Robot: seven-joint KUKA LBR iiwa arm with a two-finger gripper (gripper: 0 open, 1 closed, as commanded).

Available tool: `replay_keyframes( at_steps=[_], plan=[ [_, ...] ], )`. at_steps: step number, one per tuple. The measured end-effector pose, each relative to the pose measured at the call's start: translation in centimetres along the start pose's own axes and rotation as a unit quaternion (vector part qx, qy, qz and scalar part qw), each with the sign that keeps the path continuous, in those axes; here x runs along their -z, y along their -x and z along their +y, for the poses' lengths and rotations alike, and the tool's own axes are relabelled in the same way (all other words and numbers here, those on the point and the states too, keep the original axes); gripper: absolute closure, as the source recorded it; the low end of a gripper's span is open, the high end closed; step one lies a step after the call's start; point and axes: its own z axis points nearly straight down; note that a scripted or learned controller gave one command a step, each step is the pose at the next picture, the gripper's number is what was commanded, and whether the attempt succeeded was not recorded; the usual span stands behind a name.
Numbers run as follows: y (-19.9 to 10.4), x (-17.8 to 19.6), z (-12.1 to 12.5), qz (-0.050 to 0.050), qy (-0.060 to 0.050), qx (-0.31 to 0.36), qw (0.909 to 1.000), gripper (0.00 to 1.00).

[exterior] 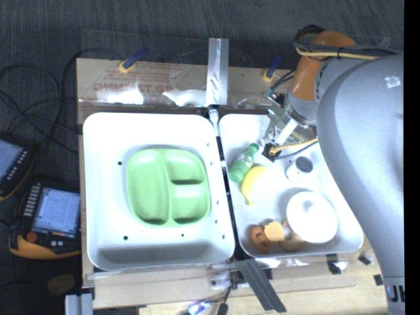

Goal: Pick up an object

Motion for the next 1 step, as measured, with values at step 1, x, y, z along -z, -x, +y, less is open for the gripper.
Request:
replay_keyframes(
  at_steps=[1],
  plan=[
    [0.27, -0.83, -2.8, 0.002, 0.002, -0.162, 0.9869, 1.0]
  ],
)
